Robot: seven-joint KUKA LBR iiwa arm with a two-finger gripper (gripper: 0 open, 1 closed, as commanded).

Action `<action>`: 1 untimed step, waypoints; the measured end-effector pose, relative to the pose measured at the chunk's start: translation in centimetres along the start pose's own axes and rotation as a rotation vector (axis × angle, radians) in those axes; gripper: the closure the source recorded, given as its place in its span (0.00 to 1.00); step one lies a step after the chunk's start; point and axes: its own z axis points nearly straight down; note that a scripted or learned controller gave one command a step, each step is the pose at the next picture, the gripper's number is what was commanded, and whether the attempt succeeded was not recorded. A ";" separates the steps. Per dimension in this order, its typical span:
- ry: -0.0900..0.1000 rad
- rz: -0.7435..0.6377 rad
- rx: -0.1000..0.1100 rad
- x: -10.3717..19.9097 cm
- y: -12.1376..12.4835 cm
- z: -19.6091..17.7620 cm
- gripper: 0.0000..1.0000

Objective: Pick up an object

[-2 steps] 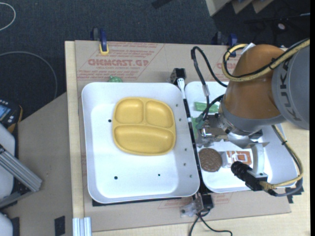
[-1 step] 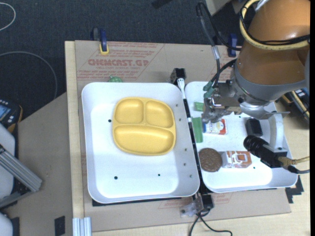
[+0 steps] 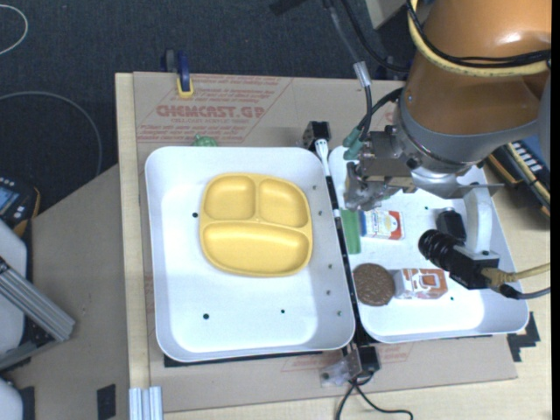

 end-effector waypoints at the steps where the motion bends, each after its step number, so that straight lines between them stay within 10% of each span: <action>1: 0.000 0.000 0.000 4.8 0.0 -3.4 1.00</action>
